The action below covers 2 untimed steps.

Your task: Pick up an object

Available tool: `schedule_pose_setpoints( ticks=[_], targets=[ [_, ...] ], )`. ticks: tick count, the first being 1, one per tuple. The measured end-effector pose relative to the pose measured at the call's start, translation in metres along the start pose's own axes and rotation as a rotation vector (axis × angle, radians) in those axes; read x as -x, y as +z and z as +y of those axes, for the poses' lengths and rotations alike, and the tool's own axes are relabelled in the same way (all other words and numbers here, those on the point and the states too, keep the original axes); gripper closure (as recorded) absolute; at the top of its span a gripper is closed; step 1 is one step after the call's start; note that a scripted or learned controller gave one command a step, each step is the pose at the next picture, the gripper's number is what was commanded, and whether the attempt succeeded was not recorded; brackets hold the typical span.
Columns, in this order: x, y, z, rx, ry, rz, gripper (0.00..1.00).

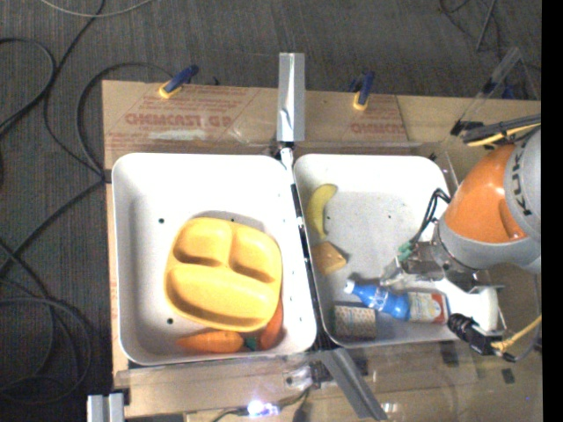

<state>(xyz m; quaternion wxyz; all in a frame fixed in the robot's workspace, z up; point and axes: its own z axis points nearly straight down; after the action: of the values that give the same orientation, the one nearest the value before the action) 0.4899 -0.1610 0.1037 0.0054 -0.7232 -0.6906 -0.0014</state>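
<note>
In the right bin (378, 170) a clear bottle (400, 304) with a blue cap end and a red-and-white label lies on its side near the front wall. My gripper (393, 277) hangs just above the bottle's blue end, reaching in from the right under the orange wrist band (479, 205). A yellow banana (320, 207) lies by the bin's left wall, with a tan wedge (329, 258) just in front of it. A small patterned can (354, 321) lies at the front left, beside the bottle.
The left bin (132, 236) holds a large yellow sectioned tray (225, 269) lying over an orange carrot (211, 341). A metal divider post (289, 104) stands between the bins at the back. Clips (179, 80) pin cardboard behind them.
</note>
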Motion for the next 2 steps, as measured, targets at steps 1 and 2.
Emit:
schedule_pose_setpoints(
  ticks=[1,2],
  targets=[
    [0.0,0.0,0.0,0.001,0.0,0.0,0.0],
    [0.022,0.016,-0.002,0.011,-0.058,-0.012,0.0]
  ],
)
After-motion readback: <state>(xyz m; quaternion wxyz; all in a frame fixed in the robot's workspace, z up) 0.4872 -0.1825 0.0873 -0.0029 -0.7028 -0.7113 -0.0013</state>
